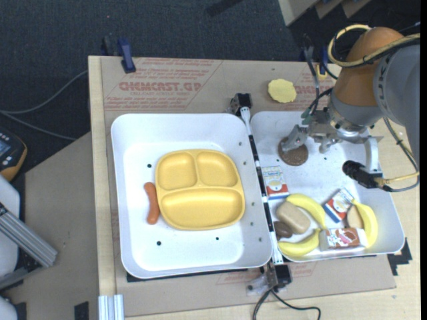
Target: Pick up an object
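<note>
Camera view: gripper (294,141) sits low over the upper-left part of the right bin (393,209), right above a brown cookie (293,155), tip touching or just over it; can't tell the pincer's state from this angle, nothing seen held. Orange band (363,62) and grey arm (403,85) come in from upper right, covering that bin's far corner. Bin's lower half is crowded: small carton (274,181) by the left wall; two bananas (301,244), bread roll (294,217), more cartons (339,237) packed close, touching; open floor only around the cookie and mid-right. Left bin (127,199) has a yellow tray (199,189) at centre, sausage (152,202) just beside its left edge, wide bare margin all round. Yellow disc (282,91) lies on the bench beyond the bins.
</note>
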Available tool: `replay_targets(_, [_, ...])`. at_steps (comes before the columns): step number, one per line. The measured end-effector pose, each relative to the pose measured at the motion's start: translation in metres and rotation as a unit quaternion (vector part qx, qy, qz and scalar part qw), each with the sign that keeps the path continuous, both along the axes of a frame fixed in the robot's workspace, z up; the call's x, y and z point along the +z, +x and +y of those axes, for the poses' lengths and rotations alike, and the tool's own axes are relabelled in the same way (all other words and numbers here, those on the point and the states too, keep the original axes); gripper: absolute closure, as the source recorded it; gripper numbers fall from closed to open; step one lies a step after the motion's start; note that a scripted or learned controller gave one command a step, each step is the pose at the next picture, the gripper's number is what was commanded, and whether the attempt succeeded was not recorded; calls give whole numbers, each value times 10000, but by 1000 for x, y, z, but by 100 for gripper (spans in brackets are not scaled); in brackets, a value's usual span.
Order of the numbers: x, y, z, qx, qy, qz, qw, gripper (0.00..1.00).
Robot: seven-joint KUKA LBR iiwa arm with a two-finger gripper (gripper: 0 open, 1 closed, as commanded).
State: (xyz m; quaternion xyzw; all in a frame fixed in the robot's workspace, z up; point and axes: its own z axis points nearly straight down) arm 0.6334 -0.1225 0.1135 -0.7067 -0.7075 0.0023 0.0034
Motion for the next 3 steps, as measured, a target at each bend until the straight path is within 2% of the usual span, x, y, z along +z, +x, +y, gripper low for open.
replay_targets(1, [-31,13,2,3,-5,-22,10000,0])
replay_targets(2, [-18,14,3,3,-5,-45,10000,100])
replay_targets(3, [78,15,56,25,-7,-93,10000,100])
